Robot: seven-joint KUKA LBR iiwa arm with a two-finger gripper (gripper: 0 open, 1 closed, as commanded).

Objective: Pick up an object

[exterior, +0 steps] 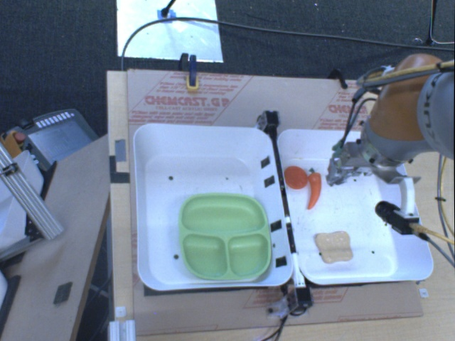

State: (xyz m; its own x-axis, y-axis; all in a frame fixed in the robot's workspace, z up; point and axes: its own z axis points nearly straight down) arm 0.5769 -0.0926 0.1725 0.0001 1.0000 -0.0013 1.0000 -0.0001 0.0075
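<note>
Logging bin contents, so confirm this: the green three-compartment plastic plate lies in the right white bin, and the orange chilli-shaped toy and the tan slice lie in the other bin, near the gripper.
Wrong on one point: the camera view shows the green three-compartment plastic plate in the left white bin. The orange chilli-shaped toy and tan slice do lie in the other bin, with the gripper close by.

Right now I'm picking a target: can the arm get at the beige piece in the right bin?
Probably yes: the beige piece lies alone on the right bin floor, nothing over it, near the gripper.
</note>
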